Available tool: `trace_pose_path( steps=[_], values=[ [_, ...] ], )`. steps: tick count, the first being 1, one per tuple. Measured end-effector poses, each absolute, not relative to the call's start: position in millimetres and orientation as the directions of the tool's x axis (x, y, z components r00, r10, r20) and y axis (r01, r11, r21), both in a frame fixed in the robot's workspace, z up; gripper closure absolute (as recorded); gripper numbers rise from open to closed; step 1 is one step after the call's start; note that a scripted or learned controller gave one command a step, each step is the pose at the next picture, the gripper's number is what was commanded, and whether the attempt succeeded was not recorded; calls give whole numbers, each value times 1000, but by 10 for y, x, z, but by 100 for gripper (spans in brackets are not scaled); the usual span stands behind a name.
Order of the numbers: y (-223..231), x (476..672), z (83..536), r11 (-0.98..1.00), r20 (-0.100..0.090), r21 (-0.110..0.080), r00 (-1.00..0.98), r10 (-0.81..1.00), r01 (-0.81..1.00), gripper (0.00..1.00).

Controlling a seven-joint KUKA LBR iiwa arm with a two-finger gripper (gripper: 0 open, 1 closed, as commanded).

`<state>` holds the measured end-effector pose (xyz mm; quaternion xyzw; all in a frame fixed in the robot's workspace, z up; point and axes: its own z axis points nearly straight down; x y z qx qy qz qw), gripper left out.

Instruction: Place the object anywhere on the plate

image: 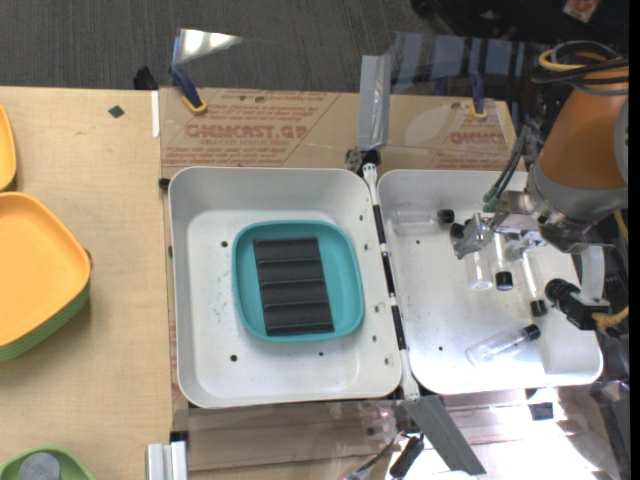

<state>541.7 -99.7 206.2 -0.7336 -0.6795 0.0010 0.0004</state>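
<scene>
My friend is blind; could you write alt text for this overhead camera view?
A robot arm's gripper hangs over the right white bin, where a clear tube lies. The left bin holds a teal plate bearing a dark ridged block.

grey arm [585,158] reaches in, claw [488,264] lowered.

Two white bins [190,268] look like smooth, slightly glossy plastic. A teal plate [345,278] appears matt plastic, holding a dark ribbed block [292,286]. The table [80,158] shows pale wood grain, with brown cardboard [250,128] behind.
</scene>
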Motion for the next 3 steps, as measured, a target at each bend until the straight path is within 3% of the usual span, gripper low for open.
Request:
trace_pose_path(
  steps=[1, 2, 3],
  values=[
    [-457, 5153, 1899, -75, -1, -5, 75, 997, 997, 100],
    [74, 5184, 2088, 18, -1, -2, -18, 1000, 1000, 100],
    [501, 5535, 1897, 81, -2, -4, -81, 997, 997, 100]
  ],
)
